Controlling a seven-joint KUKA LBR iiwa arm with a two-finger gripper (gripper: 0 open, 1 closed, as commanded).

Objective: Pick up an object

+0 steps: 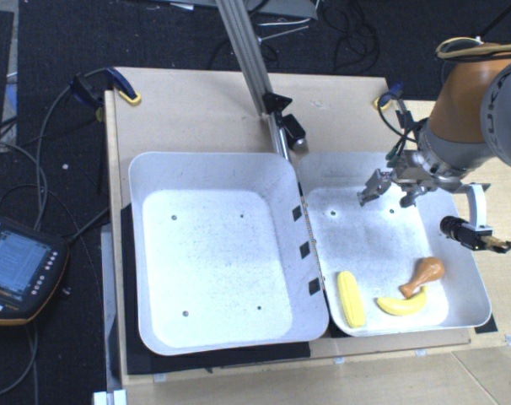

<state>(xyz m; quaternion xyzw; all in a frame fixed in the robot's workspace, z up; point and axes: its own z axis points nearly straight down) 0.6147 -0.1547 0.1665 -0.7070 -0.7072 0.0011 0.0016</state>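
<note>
The claw (392, 189) is open wide and holds nothing. It should go down over the corn (351, 299), well apart.

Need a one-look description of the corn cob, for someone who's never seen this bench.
Start at the right-hand white bin and look along its near edge. Three toys lie there; the corn cob is the leftmost, nearest the divide between the bins. It is a straight, ridged yellow stick, unlike the curved banana and the brown drumstick.
</note>
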